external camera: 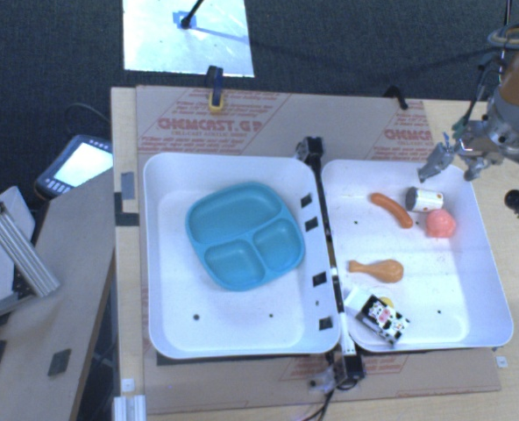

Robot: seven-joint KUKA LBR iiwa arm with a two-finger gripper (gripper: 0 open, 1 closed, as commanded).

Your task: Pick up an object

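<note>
The tool hovers released at the right bin's one o'clock corner, fingers spread, likely lining up on the small white cylinder just below.

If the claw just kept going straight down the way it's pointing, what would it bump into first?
Probably the small white cylinder lying just below the open claw, near the far edge of the right bin. Depth is hard to judge from this slanted view, so it might land on bare bin floor beside it instead.
</note>
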